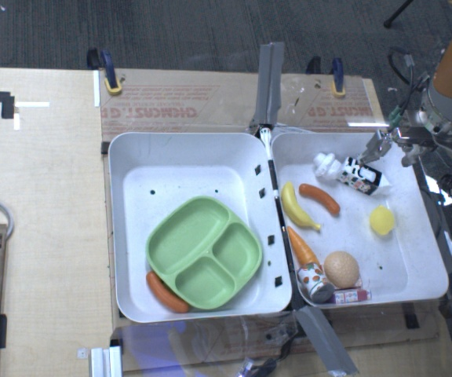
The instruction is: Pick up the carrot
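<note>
I see the carrot (301, 247) lying in the right bin (414, 289), tucked against the divider wall on that bin's left side, its tip pointing up toward the banana (297, 207) and its thick end touching a small patterned cup (311, 279) beside the brown egg-like ball (340, 268). My gripper (391, 141) hovers over the bin's far right corner, just above a black-and-white toy (361, 176), well apart from the carrot. I cannot tell how its pincer stands (the wrist is too cluttered from here). I judge this as the approach step, nothing picked yet. Next I need to travel across the bin toward the divider, descend over the carrot's middle and align across its narrow width, minding the wall and banana.
</note>
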Robot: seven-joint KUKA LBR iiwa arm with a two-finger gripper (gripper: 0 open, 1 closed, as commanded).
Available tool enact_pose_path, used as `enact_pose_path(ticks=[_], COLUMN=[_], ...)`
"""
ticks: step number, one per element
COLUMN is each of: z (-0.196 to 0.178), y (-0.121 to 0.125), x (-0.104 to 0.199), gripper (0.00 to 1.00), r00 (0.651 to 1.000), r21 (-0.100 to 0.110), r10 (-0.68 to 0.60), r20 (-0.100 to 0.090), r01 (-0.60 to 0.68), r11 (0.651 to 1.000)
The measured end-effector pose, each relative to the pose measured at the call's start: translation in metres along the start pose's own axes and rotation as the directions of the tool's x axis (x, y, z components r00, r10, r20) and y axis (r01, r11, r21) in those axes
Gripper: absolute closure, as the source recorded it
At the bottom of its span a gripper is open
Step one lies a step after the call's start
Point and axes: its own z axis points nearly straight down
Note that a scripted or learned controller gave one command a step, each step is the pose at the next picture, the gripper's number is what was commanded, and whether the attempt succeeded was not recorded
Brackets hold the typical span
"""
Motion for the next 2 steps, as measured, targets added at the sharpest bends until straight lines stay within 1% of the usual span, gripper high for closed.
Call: enact_pose_path(ticks=[1,2], z=[-0.031,0.046], y=[-0.033,-0.082], x=[0.009,0.049], gripper=[0.00,0.00], r00=[1.000,1.000], r21=[0.000,0.001], r10=[0.015,-0.024], r20=[0.000,-0.001], r01=[-0.015,0.024], r11=[1.000,1.000])
